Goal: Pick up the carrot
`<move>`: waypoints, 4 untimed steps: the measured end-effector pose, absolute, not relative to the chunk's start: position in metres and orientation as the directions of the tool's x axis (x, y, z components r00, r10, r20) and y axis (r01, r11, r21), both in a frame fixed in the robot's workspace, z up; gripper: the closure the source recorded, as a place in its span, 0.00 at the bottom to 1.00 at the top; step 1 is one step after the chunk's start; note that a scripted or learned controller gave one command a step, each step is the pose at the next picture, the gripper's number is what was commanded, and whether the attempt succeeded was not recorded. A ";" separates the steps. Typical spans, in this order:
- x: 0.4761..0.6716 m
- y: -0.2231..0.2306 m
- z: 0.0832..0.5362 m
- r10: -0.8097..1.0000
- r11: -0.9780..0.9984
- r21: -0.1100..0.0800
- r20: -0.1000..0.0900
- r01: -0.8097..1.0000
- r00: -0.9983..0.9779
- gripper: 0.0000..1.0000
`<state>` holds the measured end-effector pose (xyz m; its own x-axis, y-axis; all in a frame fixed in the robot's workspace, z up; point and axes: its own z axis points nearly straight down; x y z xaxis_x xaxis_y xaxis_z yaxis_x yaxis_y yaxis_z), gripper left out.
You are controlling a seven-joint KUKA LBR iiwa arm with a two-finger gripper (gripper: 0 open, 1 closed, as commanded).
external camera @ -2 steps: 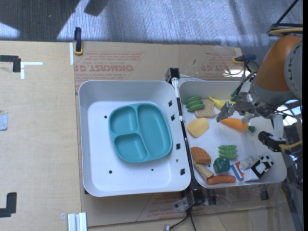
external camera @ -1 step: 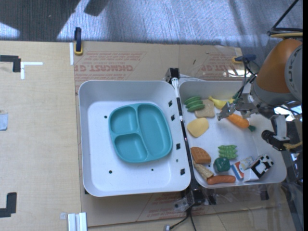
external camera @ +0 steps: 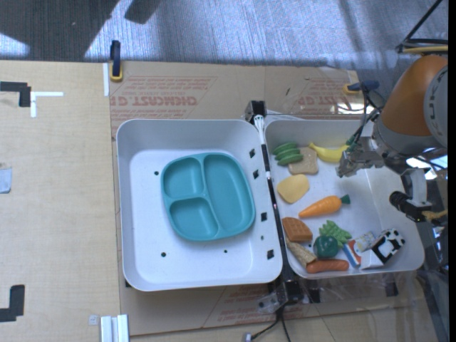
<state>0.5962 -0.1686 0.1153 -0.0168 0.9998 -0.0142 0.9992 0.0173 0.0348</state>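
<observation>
The orange carrot (external camera: 324,206) with a green stem lies on its side in the middle of the right bin (external camera: 410,262), its tip pointing left. My gripper (external camera: 351,161) hangs over the bin's upper right part, just beyond the right end of a yellow banana (external camera: 327,152). It is above and a little to the right of the carrot, apart from it. Nothing shows between the gripper and the carrot.
Around the carrot lie a green pea pod (external camera: 287,152), a bread slice (external camera: 306,163), a pale yellow piece (external camera: 293,188), broccoli (external camera: 334,230), a brown pastry (external camera: 297,229) and a red sausage (external camera: 328,266). The left bin (external camera: 135,212) holds a teal divided plate (external camera: 208,195).
</observation>
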 end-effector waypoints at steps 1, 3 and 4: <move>0.517 -0.152 0.092 0.980 0.197 0.000 0.000 0.980 -0.197 1.00; 0.496 -0.109 0.092 1.000 0.025 0.000 0.000 1.000 -0.025 0.00; 0.536 -0.102 0.092 1.000 0.006 -0.001 -0.002 1.000 -0.006 0.00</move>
<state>0.5360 -0.1016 0.0916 -0.0063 1.0000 -0.0015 1.0000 0.0063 -0.0010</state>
